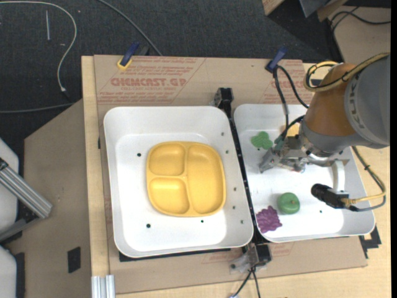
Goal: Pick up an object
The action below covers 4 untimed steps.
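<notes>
Green apple (pixel 288 202) in right bin (pixel 322 227); end effector (pixel 282 159) low above bin.

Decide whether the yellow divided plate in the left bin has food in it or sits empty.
Empty. The yellow plate shows bare yellow in all three compartments; the green and purple pieces lie in the other bin.

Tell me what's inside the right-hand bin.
The right bin holds a green round piece, a purple grape bunch and another green piece near the gripper. The arm covers the bin's far right part.
</notes>
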Tool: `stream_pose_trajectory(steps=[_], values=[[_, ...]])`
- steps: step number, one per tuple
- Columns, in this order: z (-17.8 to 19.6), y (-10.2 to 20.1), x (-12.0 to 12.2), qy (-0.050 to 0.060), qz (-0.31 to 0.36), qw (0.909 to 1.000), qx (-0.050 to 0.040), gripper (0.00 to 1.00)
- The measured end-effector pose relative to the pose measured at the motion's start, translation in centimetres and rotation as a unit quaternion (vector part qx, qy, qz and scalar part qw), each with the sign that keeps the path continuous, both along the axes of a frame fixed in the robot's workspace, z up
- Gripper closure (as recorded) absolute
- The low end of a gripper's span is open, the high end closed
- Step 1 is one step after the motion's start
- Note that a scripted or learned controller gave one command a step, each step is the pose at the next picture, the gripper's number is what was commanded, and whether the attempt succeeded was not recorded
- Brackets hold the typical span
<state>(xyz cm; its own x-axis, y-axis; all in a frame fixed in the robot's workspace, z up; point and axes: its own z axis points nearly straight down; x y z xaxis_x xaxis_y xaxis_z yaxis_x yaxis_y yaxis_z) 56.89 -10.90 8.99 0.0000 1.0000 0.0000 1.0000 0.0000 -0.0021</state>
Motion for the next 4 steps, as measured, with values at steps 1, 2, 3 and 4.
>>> stream_pose_trajectory(steps=[1,2,3,4], values=[[-0.1,-0.1,0.2,-0.003,-0.001,1.0,-0.0007,0.0],[1.1,-0.3,0.3,-0.006,-0.001,1.0,-0.0026,1.0],[7.5,0.0,0.9,-0.005,0.001,1.0,-0.0003,1.0],[13.8,-0.1,0.4,-0.005,0.001,1.0,-0.0005,1.0]])
